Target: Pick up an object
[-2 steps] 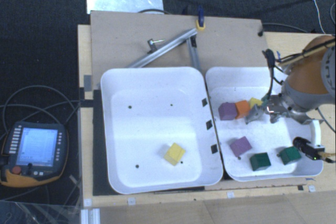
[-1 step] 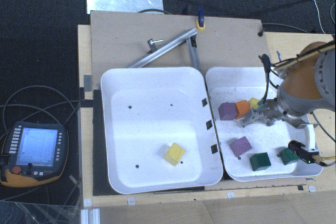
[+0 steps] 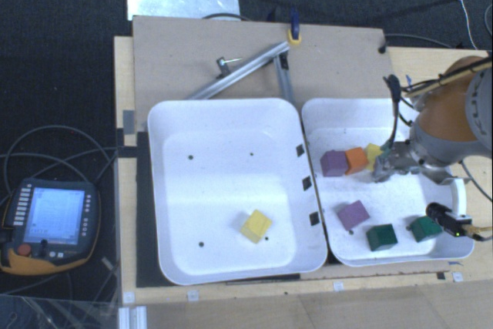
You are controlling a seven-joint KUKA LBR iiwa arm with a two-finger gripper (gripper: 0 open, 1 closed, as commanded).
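Yellow block (tilted, long axis unclear) beside the fingers.

Two shallow white plastic bins hold two yellow blocks, two purple blocks, two green blocks and one orange block.

The grey arm reaches in from the right, orange band showing above the wrist, bent downward. The gripper hangs low at its tip, pointing down and left, fingers too small to read.
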